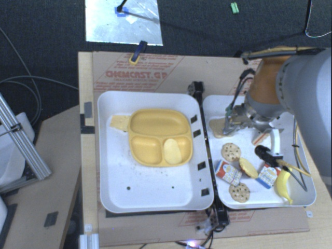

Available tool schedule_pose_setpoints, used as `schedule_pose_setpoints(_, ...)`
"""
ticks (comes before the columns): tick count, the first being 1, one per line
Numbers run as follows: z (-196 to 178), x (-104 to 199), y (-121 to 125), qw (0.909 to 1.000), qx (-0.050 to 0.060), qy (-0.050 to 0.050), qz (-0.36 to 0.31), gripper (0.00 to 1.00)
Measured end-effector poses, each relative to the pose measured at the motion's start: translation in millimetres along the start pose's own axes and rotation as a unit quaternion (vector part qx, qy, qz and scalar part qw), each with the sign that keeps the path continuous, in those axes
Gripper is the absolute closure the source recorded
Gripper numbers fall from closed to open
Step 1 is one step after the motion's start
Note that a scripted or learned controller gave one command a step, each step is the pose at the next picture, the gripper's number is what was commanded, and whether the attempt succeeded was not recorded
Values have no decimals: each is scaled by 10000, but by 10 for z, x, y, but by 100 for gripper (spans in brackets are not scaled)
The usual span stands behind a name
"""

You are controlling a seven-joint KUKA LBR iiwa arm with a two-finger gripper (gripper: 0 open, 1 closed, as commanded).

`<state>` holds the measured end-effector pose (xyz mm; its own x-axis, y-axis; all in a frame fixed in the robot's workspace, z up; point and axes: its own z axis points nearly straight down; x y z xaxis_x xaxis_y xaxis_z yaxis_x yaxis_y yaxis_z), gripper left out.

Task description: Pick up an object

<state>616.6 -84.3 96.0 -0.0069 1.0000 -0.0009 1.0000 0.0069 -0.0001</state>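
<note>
Camera view showed, nearest, a yellow plastic banana (283, 187) and round brown cookies (231, 152) in the right white bin (306, 204). Beyond them lay a flat tan food piece (218, 127), directly under the gripper (232, 122). The grey arm (306, 95) leaned in from the right, wrist down; whether it gripped anything, I could not tell.

Arm (306, 82) cut off at right edge; end effector (232, 124) fingertips indistinct.
</note>
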Motion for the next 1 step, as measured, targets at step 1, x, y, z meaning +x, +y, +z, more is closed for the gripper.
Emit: schedule_pose_setpoints(1,5,0,-2,10000,6,-2,-5,0)
